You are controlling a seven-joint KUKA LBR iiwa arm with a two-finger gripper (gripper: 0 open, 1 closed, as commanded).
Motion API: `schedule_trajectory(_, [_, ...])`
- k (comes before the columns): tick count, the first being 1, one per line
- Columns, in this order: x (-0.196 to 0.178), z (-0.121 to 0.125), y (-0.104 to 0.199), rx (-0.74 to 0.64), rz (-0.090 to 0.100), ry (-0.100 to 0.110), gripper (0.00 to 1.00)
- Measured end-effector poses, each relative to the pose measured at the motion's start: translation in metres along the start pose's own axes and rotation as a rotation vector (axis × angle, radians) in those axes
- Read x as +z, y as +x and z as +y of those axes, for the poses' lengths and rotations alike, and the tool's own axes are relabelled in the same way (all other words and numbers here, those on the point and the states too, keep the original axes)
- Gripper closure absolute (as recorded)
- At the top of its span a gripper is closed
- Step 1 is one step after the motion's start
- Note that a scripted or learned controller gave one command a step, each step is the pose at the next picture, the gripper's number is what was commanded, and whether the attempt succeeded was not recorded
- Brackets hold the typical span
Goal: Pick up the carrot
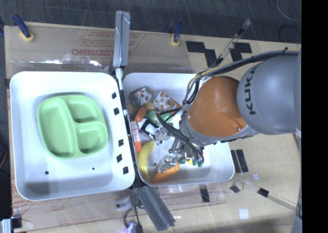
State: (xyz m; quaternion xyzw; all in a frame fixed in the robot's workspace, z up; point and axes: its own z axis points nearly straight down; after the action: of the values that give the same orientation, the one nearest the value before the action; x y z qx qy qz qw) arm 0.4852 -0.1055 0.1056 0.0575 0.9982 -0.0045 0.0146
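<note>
Gripper (173,161) low over the right bin's (225,173) front edge, above a carrot (165,175); jaw state impossible to tell. Carrot flat against the front wall beside a banana (145,158). Green divided plate (73,125) centred in the left bin (23,139).

Two white bins (20,124), one green tray (72,127)
</note>
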Motion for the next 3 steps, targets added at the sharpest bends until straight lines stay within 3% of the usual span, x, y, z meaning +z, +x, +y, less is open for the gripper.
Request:
schedule_trajectory(1, [-0.011,0.004,-0.004,-0.007,-0.011,-0.005,1.0])
schedule_trajectory(2, [-0.098,-0.039,0.0,0.14,0.029,-0.005,1.0])
schedule_trajectory(3, [-0.098,-0.039,0.0,0.14,0.029,-0.005,0.0])
